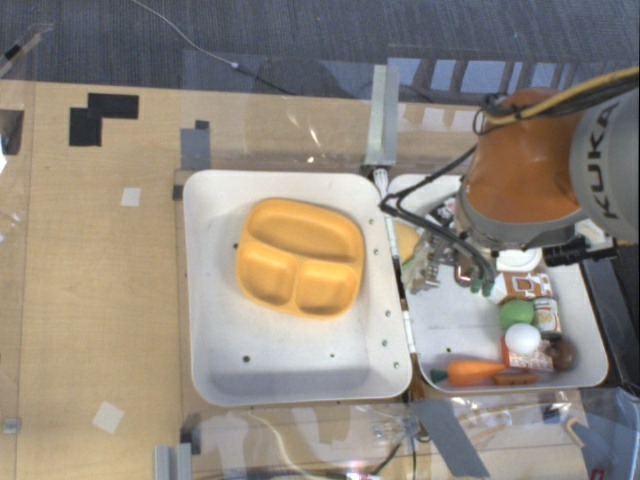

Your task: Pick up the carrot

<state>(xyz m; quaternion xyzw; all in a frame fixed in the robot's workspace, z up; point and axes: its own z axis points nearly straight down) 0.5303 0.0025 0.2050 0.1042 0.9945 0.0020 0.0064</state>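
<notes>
The end effector [437,264] hangs above the right bin [440,318]; its opening I cannot tell. The approach is in hand: the carrot [475,372] lies apart, nearer the bin's front wall, needing a descent there.

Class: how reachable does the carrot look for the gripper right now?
Probably reachable. The carrot lies at the right bin's near edge with bare floor on its left; the gripper hangs above the same bin. A white ball and other items crowd its right end.
</notes>
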